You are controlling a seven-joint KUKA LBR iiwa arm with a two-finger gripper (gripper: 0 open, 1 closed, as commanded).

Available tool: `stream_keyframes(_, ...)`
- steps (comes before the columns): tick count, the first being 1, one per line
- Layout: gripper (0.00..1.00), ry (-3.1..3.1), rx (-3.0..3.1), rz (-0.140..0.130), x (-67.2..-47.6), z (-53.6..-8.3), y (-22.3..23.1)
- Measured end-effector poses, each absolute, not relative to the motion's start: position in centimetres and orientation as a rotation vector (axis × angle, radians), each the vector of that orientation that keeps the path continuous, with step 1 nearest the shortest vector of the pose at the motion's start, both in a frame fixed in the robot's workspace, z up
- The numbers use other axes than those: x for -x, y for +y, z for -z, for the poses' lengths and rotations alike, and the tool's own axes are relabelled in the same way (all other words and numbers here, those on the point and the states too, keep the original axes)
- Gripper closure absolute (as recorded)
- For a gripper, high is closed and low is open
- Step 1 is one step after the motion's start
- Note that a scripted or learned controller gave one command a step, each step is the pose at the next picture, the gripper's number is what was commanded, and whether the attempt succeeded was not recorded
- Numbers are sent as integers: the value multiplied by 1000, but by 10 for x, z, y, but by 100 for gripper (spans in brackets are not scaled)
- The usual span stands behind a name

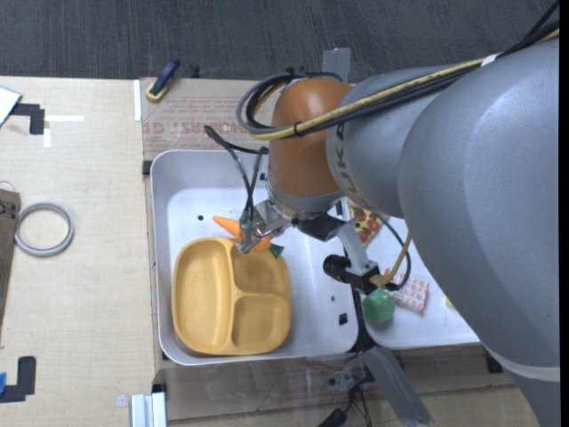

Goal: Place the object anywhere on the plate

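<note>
Here you see the grey arm (462, 203), with its orange band (307, 145), reaching in from the right and covering much of the right bin (427, 332). Its gripper (253, 232) hangs over the left bin (169, 194), just beyond the far right corner of the yellow divided plate (231, 296). The orange toy carrot (233, 227) lies at the gripper's tip, its pointed end directed left over the white bin floor and its green top (276, 251) showing just right of the gripper, at the plate's far edge. You can see the carrot meeting the fingers, but the view does not settle whether they are clamped on it or merely beside it. The plate lies flat in the near part of the left bin, with three compartments. In the right bin, near the dividing wall, you find a green round object (379, 308) and, just right of it, a pink-and-white patterned piece (412, 295). On the bench to the left lies a roll of tape (43, 229); a blue-handled tool (164, 79) lies beyond the bins.
</note>
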State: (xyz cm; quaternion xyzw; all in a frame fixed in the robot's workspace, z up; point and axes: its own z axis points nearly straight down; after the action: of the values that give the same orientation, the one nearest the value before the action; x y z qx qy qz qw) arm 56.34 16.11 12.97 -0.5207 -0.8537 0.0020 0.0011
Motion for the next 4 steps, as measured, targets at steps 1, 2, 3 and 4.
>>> stream_keyframes(1, 100, -2583, 1789, -5, -627, -119, 202)
stream_keyframes(2, 100, -2669, 1660, -2, -659, -187, 220)
stream_keyframes(3, 100, -2674, 1657, -5, -659, -195, 221)
stream_keyframes(4, 100, -2677, 1655, -7, -659, -204, 221)
